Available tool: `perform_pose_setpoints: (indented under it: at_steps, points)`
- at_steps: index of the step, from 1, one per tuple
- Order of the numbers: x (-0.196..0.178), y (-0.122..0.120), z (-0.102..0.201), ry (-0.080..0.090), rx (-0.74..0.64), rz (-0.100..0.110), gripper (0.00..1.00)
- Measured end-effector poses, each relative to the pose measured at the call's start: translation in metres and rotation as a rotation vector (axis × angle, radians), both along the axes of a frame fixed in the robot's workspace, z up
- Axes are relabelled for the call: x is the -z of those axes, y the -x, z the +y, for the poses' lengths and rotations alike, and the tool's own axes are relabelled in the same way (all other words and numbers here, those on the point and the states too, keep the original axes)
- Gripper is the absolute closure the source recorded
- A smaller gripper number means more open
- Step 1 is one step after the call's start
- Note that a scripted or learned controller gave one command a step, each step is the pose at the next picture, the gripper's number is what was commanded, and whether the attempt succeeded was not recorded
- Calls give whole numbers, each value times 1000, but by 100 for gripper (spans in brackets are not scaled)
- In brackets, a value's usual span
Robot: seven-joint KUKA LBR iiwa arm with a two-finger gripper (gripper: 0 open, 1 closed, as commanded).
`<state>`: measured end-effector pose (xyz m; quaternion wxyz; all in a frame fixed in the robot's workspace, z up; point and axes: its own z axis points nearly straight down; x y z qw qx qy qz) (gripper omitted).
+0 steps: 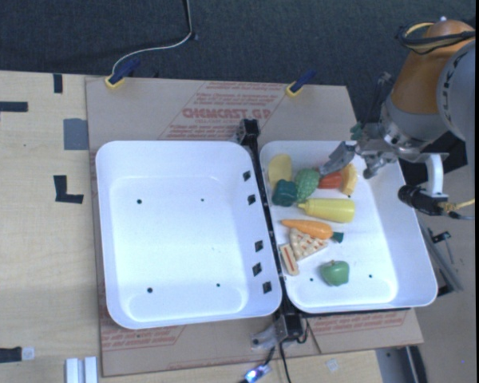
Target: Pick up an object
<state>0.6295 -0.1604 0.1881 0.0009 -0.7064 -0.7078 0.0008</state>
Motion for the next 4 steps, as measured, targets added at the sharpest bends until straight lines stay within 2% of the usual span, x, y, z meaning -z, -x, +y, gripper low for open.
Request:
perform_pose_setpoints:
  at_steps: [1,2,3,4]
  points:
    - [94,-13,32,2,2,0,0]
    - [87,-12,34,1,-1,3,100]
    - [105,72,36,-1,4,2,100]
    - [-2,12,108,-1,-8,-13,100]
